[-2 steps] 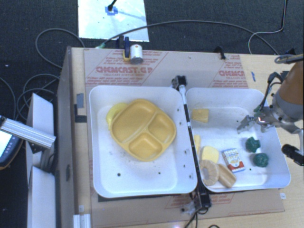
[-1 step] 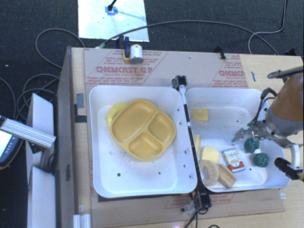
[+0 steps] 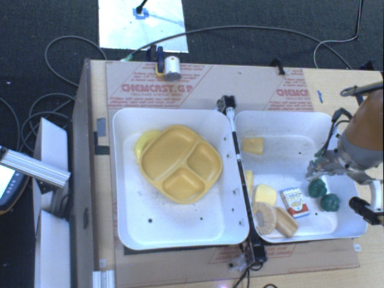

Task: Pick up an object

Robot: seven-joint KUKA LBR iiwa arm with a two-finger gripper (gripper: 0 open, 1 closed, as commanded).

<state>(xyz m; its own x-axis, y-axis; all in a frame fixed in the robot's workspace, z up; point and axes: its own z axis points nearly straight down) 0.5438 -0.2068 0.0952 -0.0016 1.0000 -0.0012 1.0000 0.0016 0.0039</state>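
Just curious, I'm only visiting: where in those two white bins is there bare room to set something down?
Right bin: bare floor between the yellow block and the tool. Its front is crowded around the small box. Left bin: a bare strip in front of the yellow tray.

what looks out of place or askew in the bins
The yellow divided tray in the left bin sits skewed, resting partly on a yellow plate. Nothing looks spilled or broken.

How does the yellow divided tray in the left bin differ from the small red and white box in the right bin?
The yellow divided tray is far larger than the red and white box. The tray is plain yellow; the box is red and white, printed. The tray has moulded compartments; the box is a flat-faced block. Both lie flat on a bin floor.
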